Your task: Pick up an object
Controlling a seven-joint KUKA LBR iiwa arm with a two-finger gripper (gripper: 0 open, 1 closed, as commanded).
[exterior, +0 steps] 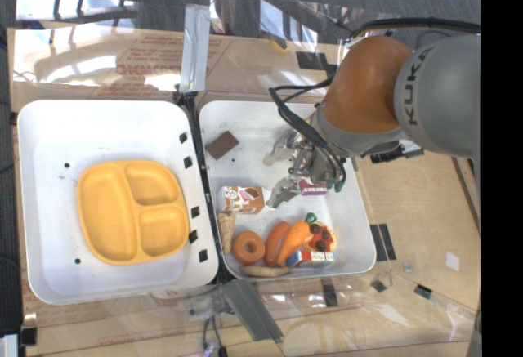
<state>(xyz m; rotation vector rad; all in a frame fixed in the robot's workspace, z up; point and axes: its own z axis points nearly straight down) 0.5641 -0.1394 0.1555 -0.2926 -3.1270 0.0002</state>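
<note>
My gripper hangs over the middle of the right bin, its two fingers spread open with only white bin floor between them. A small pink-and-white carton lies just right of the lower finger, partly hidden under the wrist. Left of the gripper rest a brown square block and a small printed carton. Along the bin's front edge sit a donut, a red sausage, an orange carrot and a red and green heap of toy food.
The left bin holds a yellow divided plate. A pale bread stick leans by the right bin's left wall, and a tan piece lies at its front rim. The arm's orange band overhangs the bin's far right corner.
</note>
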